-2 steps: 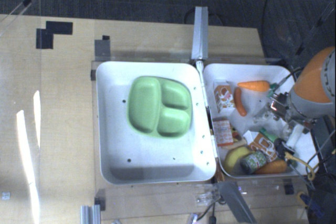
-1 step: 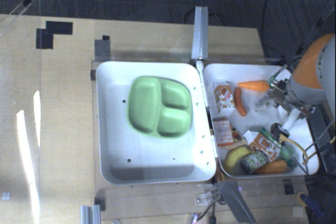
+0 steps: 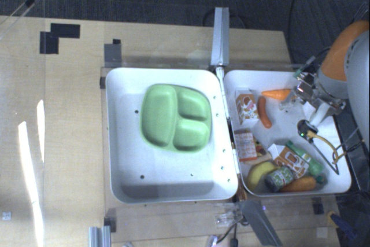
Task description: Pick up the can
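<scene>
Right bin front | can [image 3: 280, 178] lying, well apart from fingers [image 3: 308, 102] | finger state: cannot tell

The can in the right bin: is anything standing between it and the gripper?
Nothing covers the can, but it lies packed between the banana, a carrot and a juice carton. The carton lies on the way from the gripper, which is near the bin's far end.

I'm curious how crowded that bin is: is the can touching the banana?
Touching. The camera view shows the can lying on its side with its end pressed against the banana, no gap between them.
</scene>
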{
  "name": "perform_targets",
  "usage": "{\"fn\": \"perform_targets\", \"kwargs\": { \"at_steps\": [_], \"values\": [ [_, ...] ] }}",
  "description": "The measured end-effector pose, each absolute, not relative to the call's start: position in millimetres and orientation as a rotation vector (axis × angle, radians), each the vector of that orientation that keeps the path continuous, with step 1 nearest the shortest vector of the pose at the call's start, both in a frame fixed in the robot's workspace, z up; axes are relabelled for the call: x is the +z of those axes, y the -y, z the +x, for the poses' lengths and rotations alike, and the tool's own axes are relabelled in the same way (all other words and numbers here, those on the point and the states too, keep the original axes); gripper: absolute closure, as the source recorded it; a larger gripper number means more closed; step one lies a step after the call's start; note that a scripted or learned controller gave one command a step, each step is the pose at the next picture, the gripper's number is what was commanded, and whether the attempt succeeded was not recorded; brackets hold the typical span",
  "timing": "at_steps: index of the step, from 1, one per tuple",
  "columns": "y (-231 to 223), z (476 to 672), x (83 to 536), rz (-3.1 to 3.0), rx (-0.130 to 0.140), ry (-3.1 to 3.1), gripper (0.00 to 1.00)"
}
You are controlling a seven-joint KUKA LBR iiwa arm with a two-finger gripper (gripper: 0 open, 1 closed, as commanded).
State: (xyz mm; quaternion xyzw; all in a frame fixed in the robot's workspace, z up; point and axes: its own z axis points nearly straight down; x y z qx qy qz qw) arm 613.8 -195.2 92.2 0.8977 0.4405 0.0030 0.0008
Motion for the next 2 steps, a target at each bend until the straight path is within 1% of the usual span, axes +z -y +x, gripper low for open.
{"fn": "perform_targets", "kwargs": {
  "at_steps": [1, 2],
  "values": [
    [189.9, 655.9, 322.5, 2.746, 0.008, -1.515, 0.0],
    [191.9, 595.9, 108.2, 2.754, 0.004, -1.509, 0.0]
  ]
}}
